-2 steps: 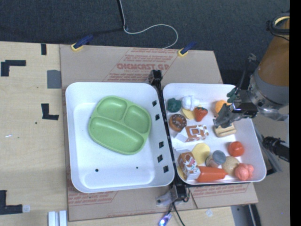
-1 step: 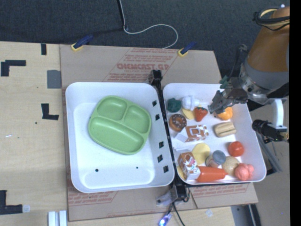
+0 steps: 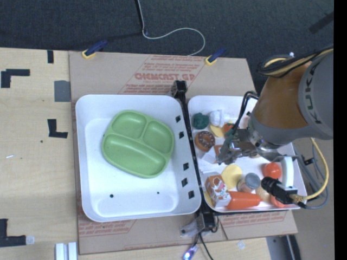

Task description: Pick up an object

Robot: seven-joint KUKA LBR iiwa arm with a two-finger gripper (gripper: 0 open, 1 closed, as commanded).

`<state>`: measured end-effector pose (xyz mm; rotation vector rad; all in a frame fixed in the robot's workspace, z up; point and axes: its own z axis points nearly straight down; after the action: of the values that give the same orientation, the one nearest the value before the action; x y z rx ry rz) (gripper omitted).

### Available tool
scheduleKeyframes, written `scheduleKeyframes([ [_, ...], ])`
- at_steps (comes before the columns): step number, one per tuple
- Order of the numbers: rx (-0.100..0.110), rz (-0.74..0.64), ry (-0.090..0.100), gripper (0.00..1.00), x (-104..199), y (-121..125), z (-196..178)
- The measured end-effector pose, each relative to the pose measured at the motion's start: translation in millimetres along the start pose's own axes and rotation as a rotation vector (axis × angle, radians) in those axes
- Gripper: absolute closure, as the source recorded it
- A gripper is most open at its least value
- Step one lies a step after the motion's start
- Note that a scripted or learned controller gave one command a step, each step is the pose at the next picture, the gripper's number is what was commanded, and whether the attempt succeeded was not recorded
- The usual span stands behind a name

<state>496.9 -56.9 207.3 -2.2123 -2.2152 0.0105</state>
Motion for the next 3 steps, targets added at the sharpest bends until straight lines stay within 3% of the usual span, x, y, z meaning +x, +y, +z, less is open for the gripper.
scheduleKeyframes([
  [1,-0.025,-0.010,0.001,1.00,73,-13,-138],
  [2,-0.017,-0.007,-0.001,1.00,123,-15,-193],
  [3,-0.010,-0.001,-0.005,1.00,119,-16,-200],
])
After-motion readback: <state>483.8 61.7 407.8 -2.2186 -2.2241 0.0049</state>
